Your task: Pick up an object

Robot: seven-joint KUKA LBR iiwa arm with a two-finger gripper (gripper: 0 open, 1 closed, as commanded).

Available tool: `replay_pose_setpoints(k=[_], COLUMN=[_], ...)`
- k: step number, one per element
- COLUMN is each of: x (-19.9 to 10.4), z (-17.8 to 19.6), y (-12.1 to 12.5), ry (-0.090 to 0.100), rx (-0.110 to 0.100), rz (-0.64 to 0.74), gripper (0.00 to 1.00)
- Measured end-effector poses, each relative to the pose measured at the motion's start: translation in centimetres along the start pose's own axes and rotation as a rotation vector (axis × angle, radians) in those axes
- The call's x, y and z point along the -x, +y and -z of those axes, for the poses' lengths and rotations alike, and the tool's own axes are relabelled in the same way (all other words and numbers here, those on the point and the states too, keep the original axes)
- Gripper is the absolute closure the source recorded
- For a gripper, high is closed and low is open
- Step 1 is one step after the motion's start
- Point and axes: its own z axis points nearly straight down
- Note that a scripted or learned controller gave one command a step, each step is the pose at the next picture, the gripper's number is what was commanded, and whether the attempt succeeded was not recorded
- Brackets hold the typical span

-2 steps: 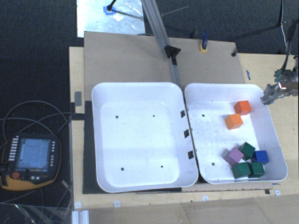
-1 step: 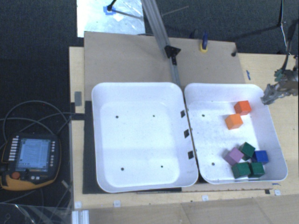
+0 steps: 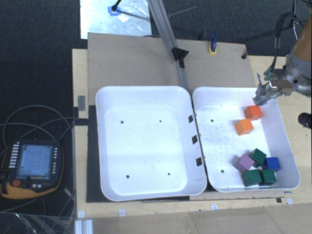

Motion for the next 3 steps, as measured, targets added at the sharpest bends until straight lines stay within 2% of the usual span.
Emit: replay_pose_setpoints(k=[1, 3], x=[-5.2, -14.6], z=[-1.0, -4.7], y=[0.0, 1.8], ry=[0.001, 0.001], rx=[-0.001, -0.002], rz=[-0.001, -0.001], gripper=[1.00, 1.00])
